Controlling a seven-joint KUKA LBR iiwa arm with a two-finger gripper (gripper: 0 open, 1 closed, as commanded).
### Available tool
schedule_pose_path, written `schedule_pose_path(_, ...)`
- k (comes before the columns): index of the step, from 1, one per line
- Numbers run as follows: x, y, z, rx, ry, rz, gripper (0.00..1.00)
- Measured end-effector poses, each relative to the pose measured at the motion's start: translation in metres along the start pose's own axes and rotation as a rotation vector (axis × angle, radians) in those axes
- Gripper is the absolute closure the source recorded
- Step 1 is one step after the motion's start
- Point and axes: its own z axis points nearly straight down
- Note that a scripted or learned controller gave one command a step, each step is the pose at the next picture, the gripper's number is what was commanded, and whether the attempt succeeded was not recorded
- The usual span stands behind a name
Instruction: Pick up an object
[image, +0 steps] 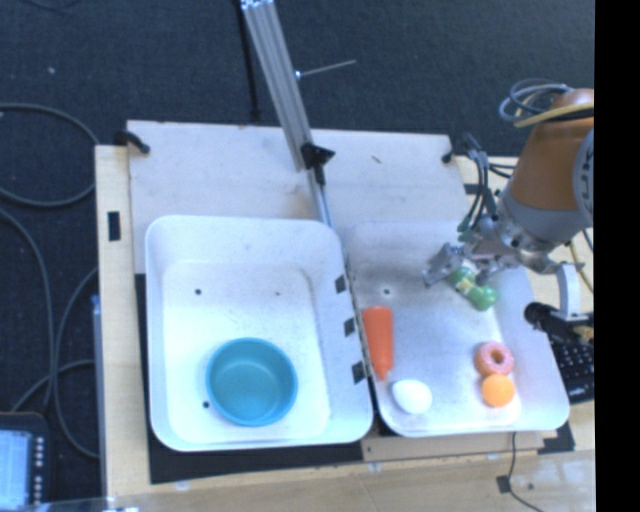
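We found our two-finger gripper (462, 268) in the right white bin (440, 425), directly over the small green-and-white plastic object (475, 289). That object lay slantwise, its long axis running toward the bin's right edge.

The arm (550, 170) is cut off by the view's right edge, so its upper part goes unseen. The gripper (462, 268) overlaps a small green object (480, 293), perhaps a toy, hiding part of it. At the lower left corner, a dark device (22, 468) is cropped by the frame.
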Motion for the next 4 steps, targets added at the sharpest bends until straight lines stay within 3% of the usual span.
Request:
schedule_pose_path(1, 0.000, 0.003, 0.065, 0.001, 0.000, 0.004, 0.00)
schedule_pose_path(2, -0.001, 0.002, 0.105, -0.004, -0.001, 0.006, 0.00)
schedule_pose_path(3, -0.002, 0.005, 0.089, -0.015, 0.000, 0.010, 1.00)
schedule_pose_path(4, -0.007, 0.011, 0.041, -0.014, 0.001, 0.005, 1.00)
